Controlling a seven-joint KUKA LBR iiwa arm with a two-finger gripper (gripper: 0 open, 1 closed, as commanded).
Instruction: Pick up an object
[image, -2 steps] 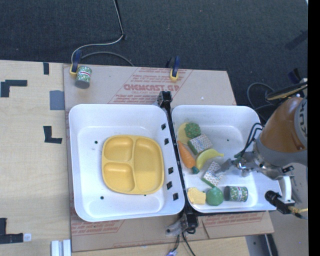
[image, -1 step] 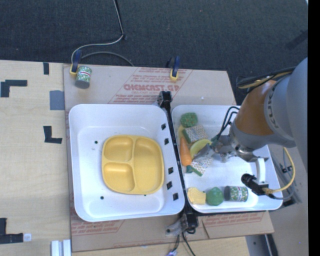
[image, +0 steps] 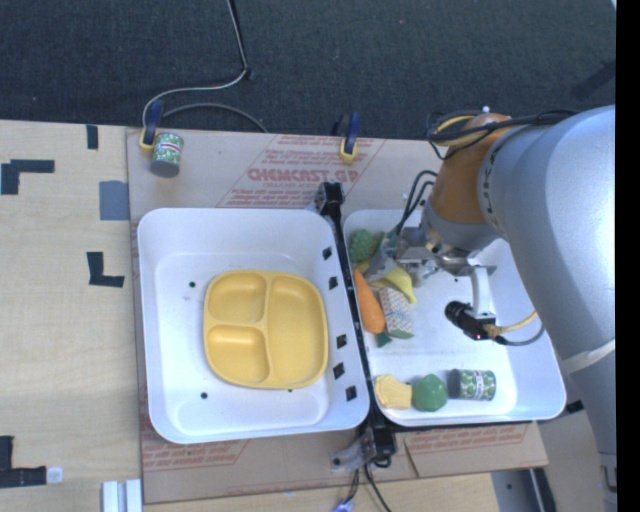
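Camera view has the gripper (image: 392, 262) low over the right bin's (image: 520, 395) left-side toy pile — jaw state I cannot tell — near a yellow banana (image: 400, 285), probably light, smooth plastic, best pinched across its middle.

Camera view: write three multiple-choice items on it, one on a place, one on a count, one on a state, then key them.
1. Where does the yellow divided plate lie?
A. left bin
B. right bin
C. on the bench outside the bins

2. How many compartments does the plate have?
A. two
B. three
C. five

3. How does the small can in the right bin rest?
A. upright
B. on its side
C. stacked on the plate

Answers: 1 A, the plate sits in the left bin; 2 B, three recesses show; 3 B, the can's long side rests on the floor beside the green ball.
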